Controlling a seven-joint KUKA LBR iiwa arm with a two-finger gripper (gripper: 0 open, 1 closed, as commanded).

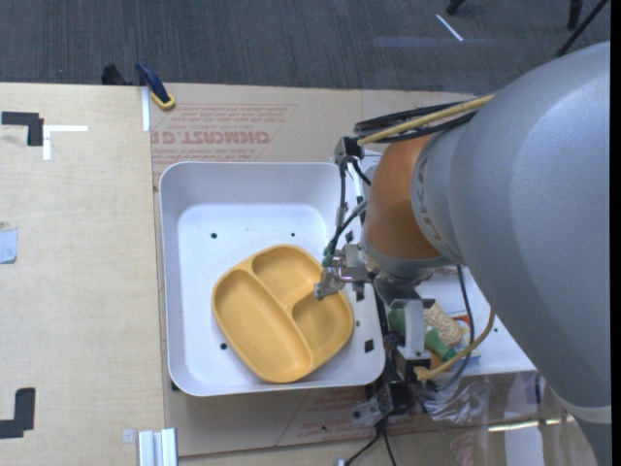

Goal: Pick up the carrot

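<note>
The pincer (330,284) hangs over the right rim of one yellow divided plate (281,311), its fingers too small to tell apart or together. The plate lies in the left white bin (184,260), toward its near right corner. In the right bin, under the arm (505,212), sits a jumble of small items (437,333); the carrot cannot be picked out.
</note>
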